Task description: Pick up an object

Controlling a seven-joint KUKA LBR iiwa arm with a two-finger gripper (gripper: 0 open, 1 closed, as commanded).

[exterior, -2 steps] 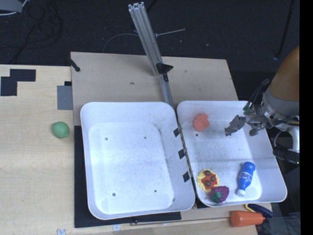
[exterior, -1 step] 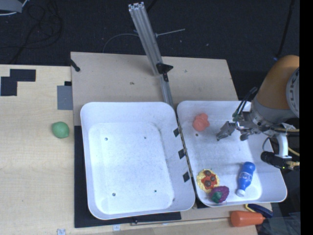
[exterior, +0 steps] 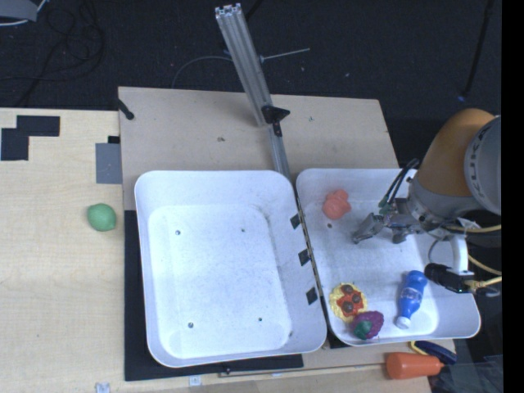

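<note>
Gripper (exterior: 366, 229) hangs low over the right bin (exterior: 327, 256), just to the right of a pink lump (exterior: 336, 205) that lies near the bin's top left corner. I cannot tell how the tool is set, because it looks small and dark from up here. Nothing can be seen caught in it. The pink lump sits close to it but apart from it. Down near the bin's bottom edge lie a yellow toy with red dots (exterior: 347, 299), a purple and green toy (exterior: 368, 325) touching it, and a blue bottle (exterior: 410, 298) a little to their right. The left bin (exterior: 155, 195) sits right beside the right bin. A green ball (exterior: 102, 217) rests on the bench well to the left of both bins. An orange thing (exterior: 413, 364) lies just below the right bin.
</note>
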